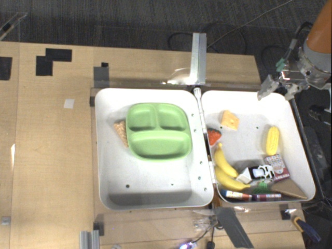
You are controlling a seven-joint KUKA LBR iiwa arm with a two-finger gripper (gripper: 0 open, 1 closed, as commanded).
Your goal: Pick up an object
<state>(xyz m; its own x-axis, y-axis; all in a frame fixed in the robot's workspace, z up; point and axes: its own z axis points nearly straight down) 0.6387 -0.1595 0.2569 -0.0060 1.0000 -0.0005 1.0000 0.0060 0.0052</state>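
Camera view, nearest edge first: markers (249, 195) lie along the front wall of the right bin (303, 139), red and green ones end to end. Just behind them sit a small black-and-white item (258, 173) and a red-patterned packet (275, 165), touching each other. Two bananas (226, 171) curve up the bin's left side, their tips reaching toward a red piece (213, 137) against the divider. A corn cob (272, 140) stands lengthwise near the right wall, and an orange wedge (230, 120) rests farther back, apart from the rest. In the left bin (109, 154), a green tray (157, 130) with three compartments lies flat, and a tan waffle-like piece (121, 133) pokes out at its left edge. Farthest back, the gripper (277, 87) hangs over the right bin's rear right corner, fingers spread apart with nothing between them, well away from every object.
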